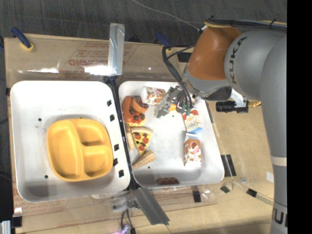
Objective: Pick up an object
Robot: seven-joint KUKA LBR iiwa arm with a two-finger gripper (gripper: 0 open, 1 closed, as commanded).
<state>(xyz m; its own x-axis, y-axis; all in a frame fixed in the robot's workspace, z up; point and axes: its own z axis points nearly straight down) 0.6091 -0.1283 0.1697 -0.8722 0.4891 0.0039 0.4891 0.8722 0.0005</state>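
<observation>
My gripper point(171, 105) hangs over the upper middle of the right bin point(165, 172), its fingers spread apart with nothing between them. Just left of it lie a white packet point(152, 94) and a red-orange toy point(134, 109). A pizza slice point(140, 139) and a cone-shaped piece point(144, 159) lie lower along the bin's left wall. Right of the gripper lies a small carton point(192, 120), with a second carton point(192, 150) below it.
The left bin point(24, 101) holds a yellow divided plate point(79, 148). A taped divider point(116, 48) runs between the bins. The grey and orange arm point(229, 57) covers the right bin's upper right corner.
</observation>
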